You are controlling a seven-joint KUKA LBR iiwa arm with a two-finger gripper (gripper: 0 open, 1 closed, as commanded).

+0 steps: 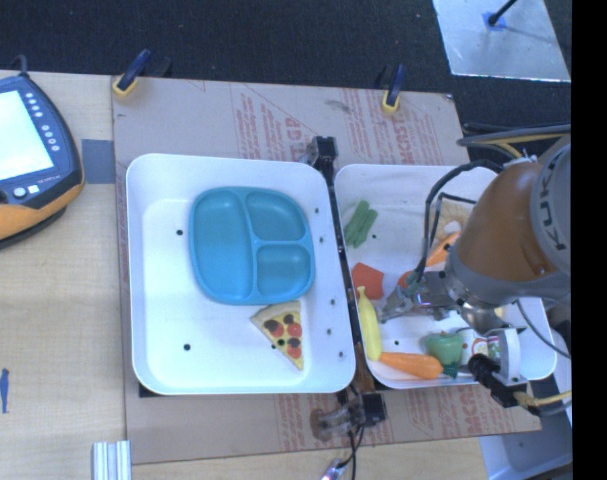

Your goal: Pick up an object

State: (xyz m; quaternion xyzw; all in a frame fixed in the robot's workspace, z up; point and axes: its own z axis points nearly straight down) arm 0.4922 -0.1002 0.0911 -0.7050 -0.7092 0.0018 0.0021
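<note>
So the arm is down low over the right bin (403, 176), and the gripper (415, 298) is hovering somewhere around the middle of it, just beside the red piece (368, 279). Honestly can't tell how the jaws stand, the wrist and cables are all over that spot and it's blurry, so no idea if anything is pinched yet.

Candidates in that bin: green pepper strip (360, 222) up toward the far left corner, the red piece along the left wall, yellow banana (368, 324) lying along the same wall just below it, orange carrot (411, 365) along the near edge, and a green lumpy thing (446, 348) just beside the carrot, tucked under the wrist. Something orange peeks out behind the arm too, can't make it out.

Left bin (148, 268) has the blue divided plate (251, 243) in the middle and a pizza slice (282, 332) toward its near right corner, well apart from the action.

My read: it's at the reach/descend stage, nothing lifted. Next move probably needs it to settle square on one item, likely the red piece, without shoving it against the wall or the banana
</note>
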